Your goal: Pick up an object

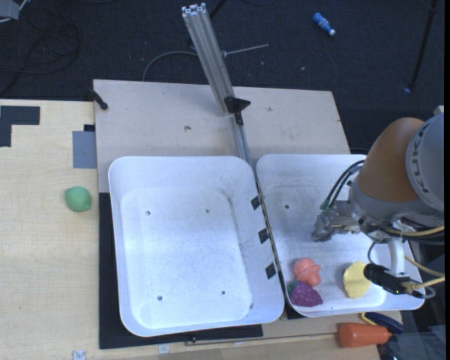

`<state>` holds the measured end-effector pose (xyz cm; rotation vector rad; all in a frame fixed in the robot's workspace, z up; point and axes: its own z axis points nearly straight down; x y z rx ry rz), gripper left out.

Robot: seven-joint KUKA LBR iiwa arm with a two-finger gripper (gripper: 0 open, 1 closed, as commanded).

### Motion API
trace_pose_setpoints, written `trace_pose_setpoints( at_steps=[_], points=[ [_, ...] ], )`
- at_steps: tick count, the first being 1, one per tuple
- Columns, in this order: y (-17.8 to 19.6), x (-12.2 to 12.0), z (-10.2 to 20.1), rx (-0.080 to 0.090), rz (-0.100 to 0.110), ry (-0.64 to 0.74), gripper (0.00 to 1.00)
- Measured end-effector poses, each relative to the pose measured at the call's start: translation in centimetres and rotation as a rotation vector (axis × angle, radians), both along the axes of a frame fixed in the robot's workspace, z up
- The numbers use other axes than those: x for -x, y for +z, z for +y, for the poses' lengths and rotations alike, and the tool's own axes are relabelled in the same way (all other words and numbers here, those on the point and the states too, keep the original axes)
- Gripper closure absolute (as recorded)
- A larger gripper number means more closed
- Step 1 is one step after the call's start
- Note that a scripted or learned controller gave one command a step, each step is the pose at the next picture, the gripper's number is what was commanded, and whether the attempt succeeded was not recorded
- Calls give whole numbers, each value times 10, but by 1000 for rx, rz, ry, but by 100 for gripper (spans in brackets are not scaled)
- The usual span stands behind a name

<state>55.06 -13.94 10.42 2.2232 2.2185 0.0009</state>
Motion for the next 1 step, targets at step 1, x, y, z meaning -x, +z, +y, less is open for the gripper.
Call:
trace_pose_setpoints(
  at_steps=[1],
  points=[
    [42,2,2,0,-2,2,100]
  ],
)
